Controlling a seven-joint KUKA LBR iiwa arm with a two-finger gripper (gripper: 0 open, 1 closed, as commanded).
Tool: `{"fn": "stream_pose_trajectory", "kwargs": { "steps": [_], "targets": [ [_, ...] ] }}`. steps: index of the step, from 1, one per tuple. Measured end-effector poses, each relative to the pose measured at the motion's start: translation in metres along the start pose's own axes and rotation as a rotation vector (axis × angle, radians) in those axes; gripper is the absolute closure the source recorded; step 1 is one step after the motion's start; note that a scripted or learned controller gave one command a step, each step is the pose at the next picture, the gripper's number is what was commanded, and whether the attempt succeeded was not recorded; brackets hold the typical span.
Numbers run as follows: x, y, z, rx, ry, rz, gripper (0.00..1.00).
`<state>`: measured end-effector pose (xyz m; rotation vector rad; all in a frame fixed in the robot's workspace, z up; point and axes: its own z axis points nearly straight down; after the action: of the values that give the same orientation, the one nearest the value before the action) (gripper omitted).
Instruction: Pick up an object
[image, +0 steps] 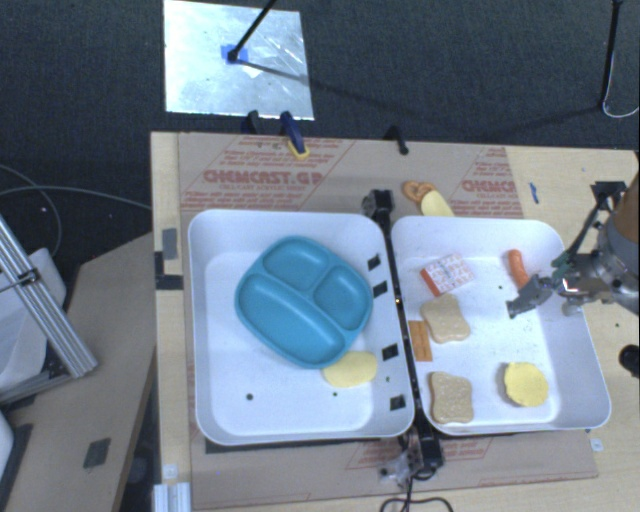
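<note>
Right now the gripper (527, 298) hangs over the right bin (590, 375), above bare floor between the orange sausage (516, 266) and the round yellow cookie (524, 384); whether it's open or closed I cannot tell at this size. Nothing sits in its grasp. Risk ahead: dropping straight down likely closes on nothing. The sausage lies close to the rim, where a finger could clip the wall. Flat bread slices (446, 320) may slide away.
</note>
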<state>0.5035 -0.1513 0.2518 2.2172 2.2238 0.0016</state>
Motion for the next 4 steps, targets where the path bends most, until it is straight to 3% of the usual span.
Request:
{"fn": "stream_pose_trajectory", "kwargs": {
  "steps": [1,2,3,4],
  "targets": [
    [0.066,0.006,-0.193,-0.016,-0.001,-0.008,0.00],
    [0.186,-0.016,-0.259,-0.010,0.004,-0.015,0.00],
    [0.248,-0.016,-0.181,0.005,0.001,-0.007,0.00],
    [0.244,-0.015,-0.196,-0.004,0.002,-0.005,1.00]
  ]
}}
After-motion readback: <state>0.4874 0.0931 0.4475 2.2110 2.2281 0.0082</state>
